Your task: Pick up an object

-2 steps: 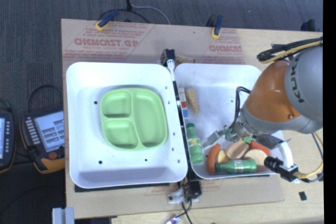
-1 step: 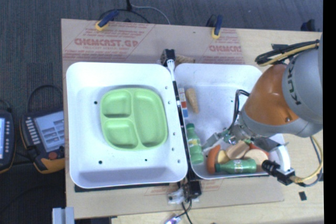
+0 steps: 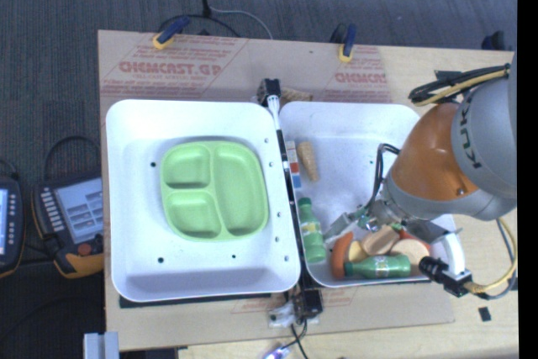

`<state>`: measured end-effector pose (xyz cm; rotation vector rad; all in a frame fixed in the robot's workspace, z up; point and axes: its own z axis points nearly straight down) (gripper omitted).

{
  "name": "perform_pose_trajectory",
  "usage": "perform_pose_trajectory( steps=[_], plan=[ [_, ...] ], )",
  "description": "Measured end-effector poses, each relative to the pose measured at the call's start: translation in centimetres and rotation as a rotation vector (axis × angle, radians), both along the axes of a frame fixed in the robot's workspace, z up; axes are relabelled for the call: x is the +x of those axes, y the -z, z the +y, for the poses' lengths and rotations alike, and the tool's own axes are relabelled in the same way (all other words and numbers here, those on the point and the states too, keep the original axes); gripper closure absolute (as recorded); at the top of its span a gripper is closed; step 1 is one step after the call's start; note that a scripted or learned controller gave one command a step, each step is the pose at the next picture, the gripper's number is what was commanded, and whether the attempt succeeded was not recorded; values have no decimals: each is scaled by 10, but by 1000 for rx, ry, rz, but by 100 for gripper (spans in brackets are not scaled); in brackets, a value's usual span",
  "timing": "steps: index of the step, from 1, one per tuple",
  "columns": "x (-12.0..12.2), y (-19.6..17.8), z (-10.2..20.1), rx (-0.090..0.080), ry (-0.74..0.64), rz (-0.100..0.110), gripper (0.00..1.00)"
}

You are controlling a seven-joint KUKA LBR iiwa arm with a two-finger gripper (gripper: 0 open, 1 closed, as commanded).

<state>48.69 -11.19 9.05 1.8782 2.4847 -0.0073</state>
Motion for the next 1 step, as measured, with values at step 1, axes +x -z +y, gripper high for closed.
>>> perform_pose_trajectory(
  steps=[1],
  plan=[
    [0, 2, 6, 9, -42, 4, 0]
  ],
)
